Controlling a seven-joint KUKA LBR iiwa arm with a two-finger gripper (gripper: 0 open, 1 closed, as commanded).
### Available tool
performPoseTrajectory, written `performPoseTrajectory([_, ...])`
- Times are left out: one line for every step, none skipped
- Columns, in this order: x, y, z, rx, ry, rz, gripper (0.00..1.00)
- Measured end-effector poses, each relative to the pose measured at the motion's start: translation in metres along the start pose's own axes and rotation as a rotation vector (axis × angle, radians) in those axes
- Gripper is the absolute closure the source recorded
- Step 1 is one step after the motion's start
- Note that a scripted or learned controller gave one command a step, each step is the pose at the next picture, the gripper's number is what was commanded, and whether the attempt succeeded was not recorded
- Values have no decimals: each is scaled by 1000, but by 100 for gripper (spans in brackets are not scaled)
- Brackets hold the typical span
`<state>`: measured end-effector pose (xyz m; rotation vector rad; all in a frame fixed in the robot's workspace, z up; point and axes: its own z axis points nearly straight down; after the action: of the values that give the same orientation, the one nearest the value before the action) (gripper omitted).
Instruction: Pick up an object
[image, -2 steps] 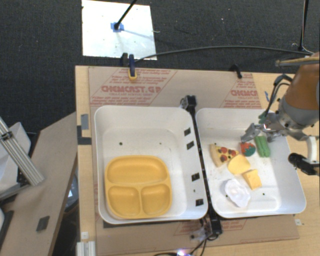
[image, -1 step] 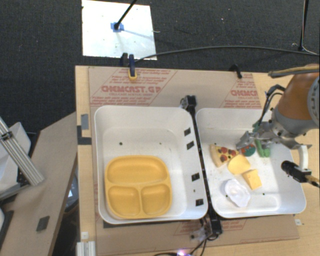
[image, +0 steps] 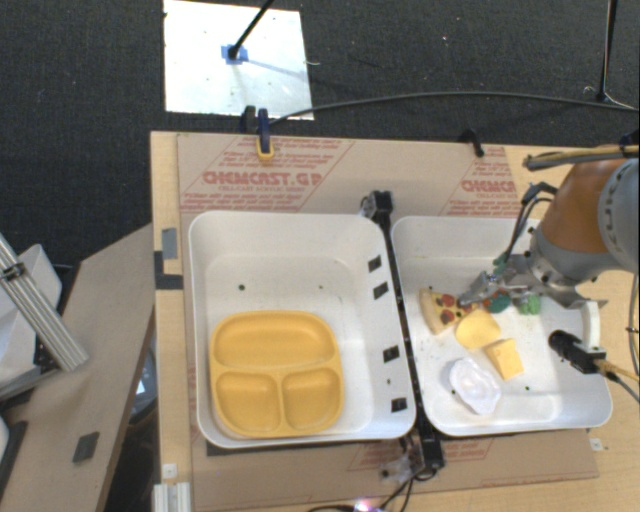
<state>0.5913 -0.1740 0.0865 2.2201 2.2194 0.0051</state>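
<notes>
Yellow divided tray (image: 278, 373) sits in the left bin (image: 290, 245). Over the right bin (image: 580, 395), the hand (image: 487, 290) hovers beside a pizza slice (image: 434, 310); whether it is open, I cannot tell.

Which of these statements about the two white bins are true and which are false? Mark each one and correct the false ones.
1. The yellow tray lies in the left bin. True.
2. The tray has five compartments. False: it has three.
3. The pizza slice lies in the right bin. True.
4. The arm's pincer hangs over the left bin. False: it is over the right bin.
5. Two yellow blocks lie in the right bin. True.
</notes>
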Motion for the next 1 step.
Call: performPoseTrajectory([0, 2, -13, -9, -4, -1, 100])
